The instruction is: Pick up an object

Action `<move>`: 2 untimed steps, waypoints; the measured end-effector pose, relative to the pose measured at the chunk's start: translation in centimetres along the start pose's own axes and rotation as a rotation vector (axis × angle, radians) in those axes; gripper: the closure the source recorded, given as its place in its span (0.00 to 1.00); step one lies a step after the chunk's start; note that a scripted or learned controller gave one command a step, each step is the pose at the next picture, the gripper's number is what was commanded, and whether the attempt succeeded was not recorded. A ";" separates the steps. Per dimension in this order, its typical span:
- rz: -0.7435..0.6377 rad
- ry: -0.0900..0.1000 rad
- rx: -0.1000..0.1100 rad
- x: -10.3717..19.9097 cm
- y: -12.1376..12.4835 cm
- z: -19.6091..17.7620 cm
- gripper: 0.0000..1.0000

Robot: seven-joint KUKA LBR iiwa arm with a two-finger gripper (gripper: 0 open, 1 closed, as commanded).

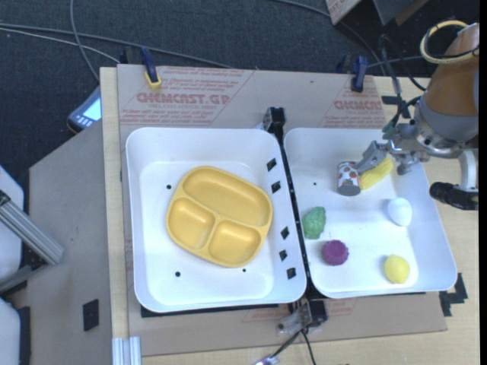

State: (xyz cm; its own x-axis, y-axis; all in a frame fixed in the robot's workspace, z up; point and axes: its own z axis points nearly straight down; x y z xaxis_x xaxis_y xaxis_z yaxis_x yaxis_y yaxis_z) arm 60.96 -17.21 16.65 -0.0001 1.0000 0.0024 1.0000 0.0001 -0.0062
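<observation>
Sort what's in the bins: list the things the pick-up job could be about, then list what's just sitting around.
Candidates for the pick, right bin:
- yellow banana-like piece and small can, beside the gripper
- white egg
- green lump
- purple ball
- yellow lemon

Lying about:
- yellow divided plate, left bin
- blue clamps
- loose cables

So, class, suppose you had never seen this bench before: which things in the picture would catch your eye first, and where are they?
The big yellow divided plate lying in the left bin stands out most. In the right bin, bright small things lie scattered: a green lump, a purple ball, a yellow ball and a white egg shape. At that bin's upper right, the gripper sits over a yellow banana-like piece.
</observation>
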 end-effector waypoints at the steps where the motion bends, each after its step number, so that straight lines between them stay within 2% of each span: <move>1: 0.000 0.001 -0.003 0.3 -0.4 6.1 0.00; 2: 0.000 -0.002 -0.008 0.3 -0.3 4.7 1.00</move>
State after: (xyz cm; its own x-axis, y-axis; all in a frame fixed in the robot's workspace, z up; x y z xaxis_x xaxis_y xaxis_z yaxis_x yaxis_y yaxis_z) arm 60.67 -16.94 11.98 -0.0002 1.0000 0.0006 1.0000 0.0002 0.0019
